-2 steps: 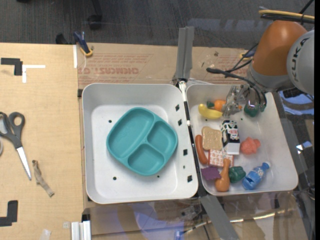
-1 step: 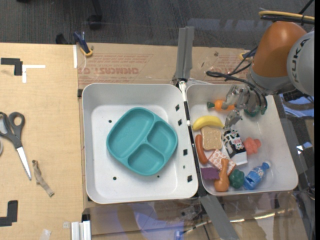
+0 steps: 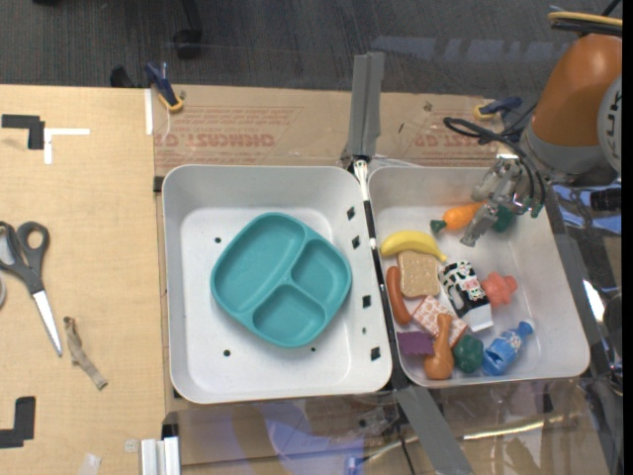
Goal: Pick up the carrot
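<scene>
Carrot (image 3: pixel 458 217) in the right bin (image 3: pixel 554 295), just above the banana (image 3: pixel 410 242).
Gripper (image 3: pixel 492 209) sits beside the carrot's right end, fingers slightly spread, pinching nothing visibly.

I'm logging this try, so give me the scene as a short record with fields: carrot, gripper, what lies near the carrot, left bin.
carrot: in the right bin, near its back, lying flat
gripper: right beside the carrot, over its right end
grasp: carrot not seen between the fingers
near carrot: banana in front of it
left bin: holds a teal plate
</scene>
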You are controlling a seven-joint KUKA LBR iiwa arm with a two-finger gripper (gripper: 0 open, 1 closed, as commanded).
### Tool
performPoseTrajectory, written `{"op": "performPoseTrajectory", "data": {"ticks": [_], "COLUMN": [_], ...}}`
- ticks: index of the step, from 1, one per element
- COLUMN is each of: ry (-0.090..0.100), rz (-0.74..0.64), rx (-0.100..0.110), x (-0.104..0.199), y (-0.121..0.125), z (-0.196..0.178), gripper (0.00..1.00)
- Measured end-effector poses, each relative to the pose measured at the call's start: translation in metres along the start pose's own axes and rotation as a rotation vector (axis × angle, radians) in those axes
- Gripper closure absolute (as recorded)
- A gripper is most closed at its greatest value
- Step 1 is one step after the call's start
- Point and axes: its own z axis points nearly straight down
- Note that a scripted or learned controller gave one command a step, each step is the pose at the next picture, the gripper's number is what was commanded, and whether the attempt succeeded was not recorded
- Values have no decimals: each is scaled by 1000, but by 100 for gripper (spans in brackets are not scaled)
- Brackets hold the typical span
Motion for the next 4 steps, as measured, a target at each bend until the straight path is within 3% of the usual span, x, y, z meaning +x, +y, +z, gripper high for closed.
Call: {"op": "performPoseTrajectory", "data": {"ticks": [1,2,3,4], "ry": [-20,-2,15,54], "rz": [563,882,1228,1693], "rx": [-9,0,18,56], "x": [5,-12,-5,0], "y": [16,-1,0,1], "z": [23,32,38,43], "gripper": [0,0,0,0]}}
